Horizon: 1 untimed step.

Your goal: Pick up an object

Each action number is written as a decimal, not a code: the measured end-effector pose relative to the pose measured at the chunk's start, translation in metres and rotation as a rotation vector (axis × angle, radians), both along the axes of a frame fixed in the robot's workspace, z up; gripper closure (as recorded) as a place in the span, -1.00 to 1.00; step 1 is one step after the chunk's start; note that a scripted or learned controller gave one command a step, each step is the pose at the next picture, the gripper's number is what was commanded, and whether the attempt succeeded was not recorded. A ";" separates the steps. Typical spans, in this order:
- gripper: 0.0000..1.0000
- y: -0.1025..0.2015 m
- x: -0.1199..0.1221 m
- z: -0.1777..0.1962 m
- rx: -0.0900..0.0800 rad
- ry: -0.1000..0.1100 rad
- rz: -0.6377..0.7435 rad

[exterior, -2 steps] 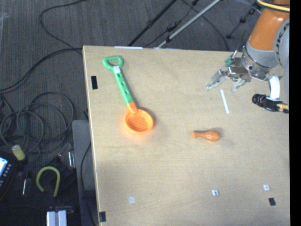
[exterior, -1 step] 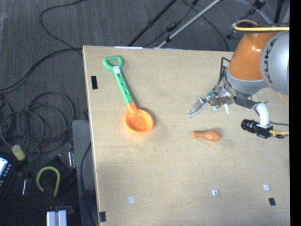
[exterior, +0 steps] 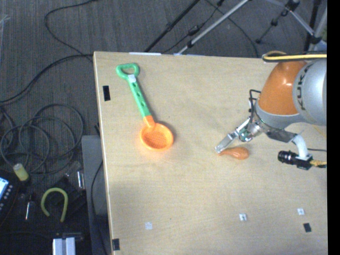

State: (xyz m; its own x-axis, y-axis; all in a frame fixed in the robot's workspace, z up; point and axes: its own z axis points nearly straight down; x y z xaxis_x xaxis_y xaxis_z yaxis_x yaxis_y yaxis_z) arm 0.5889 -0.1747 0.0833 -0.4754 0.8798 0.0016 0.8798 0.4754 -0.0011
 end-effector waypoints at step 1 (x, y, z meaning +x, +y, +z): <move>-1.00 0.011 -0.041 0.000 0.000 0.000 -0.031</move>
